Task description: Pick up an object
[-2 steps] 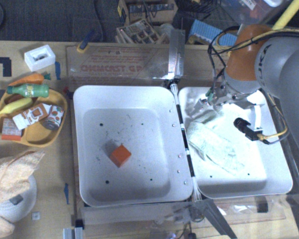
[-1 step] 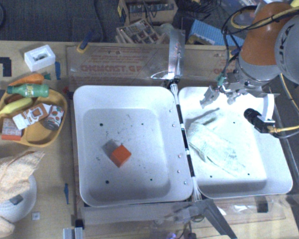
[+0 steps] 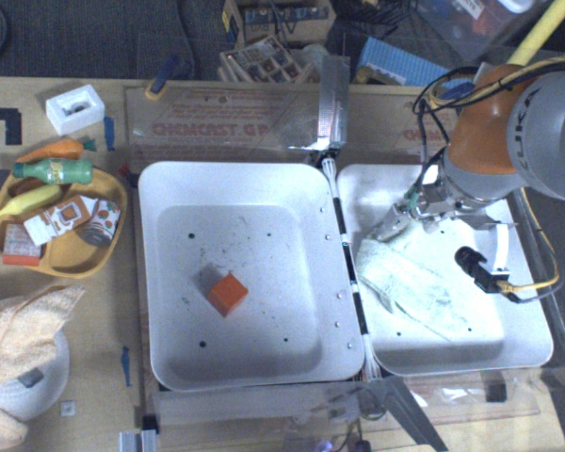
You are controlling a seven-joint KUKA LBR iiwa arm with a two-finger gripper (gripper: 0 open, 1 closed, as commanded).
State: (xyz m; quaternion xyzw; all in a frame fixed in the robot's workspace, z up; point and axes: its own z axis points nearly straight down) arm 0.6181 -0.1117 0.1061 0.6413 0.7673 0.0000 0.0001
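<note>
A grey robot arm with an orange band reaches into the right-hand white bin (image 3: 532,347), its gripper (image 3: 395,226) low over a pale, crumpled plastic-looking bag (image 3: 416,288) that lies just below and beside the tip; whether it is gripping anything cannot be told. The bag seems light, limp and slippery, best pinched at a raised fold. Well away from the gripper, in the left bin (image 3: 169,205), sits a small orange block (image 3: 230,294), seemingly stiff, light and easily squeezed across flat sides.

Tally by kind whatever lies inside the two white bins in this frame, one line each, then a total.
Small orange block, left bin: 1
Crumpled pale, whitish cloth-like sheet, right bin: 1
Total: 2
</note>
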